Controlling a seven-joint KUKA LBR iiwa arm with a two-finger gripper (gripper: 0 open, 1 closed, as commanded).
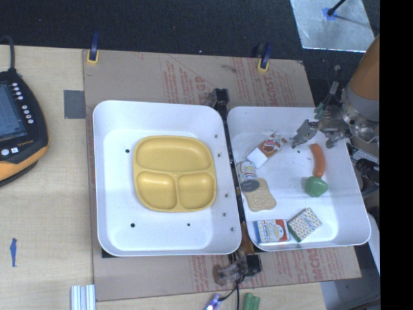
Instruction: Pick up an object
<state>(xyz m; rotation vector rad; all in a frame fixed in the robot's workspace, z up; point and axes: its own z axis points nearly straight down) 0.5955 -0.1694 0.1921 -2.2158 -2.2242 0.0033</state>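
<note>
Grey arm [361, 105], orange band above wrist; dark metal end effector [317, 136], thin fingers.

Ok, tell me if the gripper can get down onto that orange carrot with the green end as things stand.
Probably yes. The gripper sits over the right bin, just above the carrot, which lies on bare bin floor with nothing on top. The green end and the bin wall nearby leave room.

Two bins side by side on the bench: left bin [110, 173] holds a divided plate [174, 173] at its centre. Right bin [352, 228] — carrot [317, 160] with a round item [315, 186] just before it, a small packet [268, 148] to their left, a can [247, 175] and flat pad [261, 197] near the left wall, two small boxes [284, 228] along the front. Gripper [318, 129] over the right bin's rear — handheld pendant [16, 128] at the bench's far left.
</note>
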